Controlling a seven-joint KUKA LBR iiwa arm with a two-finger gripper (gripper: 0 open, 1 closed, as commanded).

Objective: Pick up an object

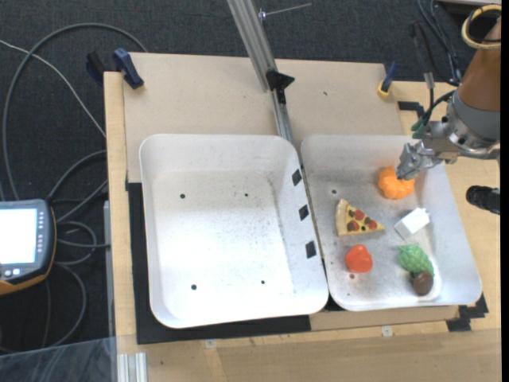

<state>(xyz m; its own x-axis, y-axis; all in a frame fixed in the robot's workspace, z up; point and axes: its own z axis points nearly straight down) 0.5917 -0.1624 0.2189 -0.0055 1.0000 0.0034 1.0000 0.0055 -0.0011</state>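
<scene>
- The gripper (pixel 410 165) hung over the far part of the right bin (pixel 453 273), its tip right at the upper edge of the orange fruit (pixel 394 184). From where I stood I could not tell whether it was released or clenched, and nothing showed as held.
- The orange fruit looked the likeliest target. It sat near the far wall of that bin, well apart from the other toys.
- My worry was the roundness of it: a tip landing off-centre could have nudged it aside and let it roll, leaving the gripper to close on air.
- It also lay near the bin's sloped wall, so a descent slightly too far back might have met the wall instead of the fruit.
- The rest lay nearer me in the same bin: a pizza slice (pixel 355 218), a white block (pixel 412 223), a red tomato (pixel 359 259), and a green broccoli (pixel 413 256) touching a brown lump (pixel 421 282).
- That crowded pair seemed a poor choice; a grab there could have caught both or neither.
- The left bin (pixel 159 161) bore only dark specks and a few small holes.
- Both bins rested on a pale wooden bench (pixel 199 94) with blue clamps at its far corners and a metal rail (pixel 253 34) slanting across.
- Around it was dark carpet with loose cables, and a lit handheld pendant (pixel 22 241) at the left.
</scene>
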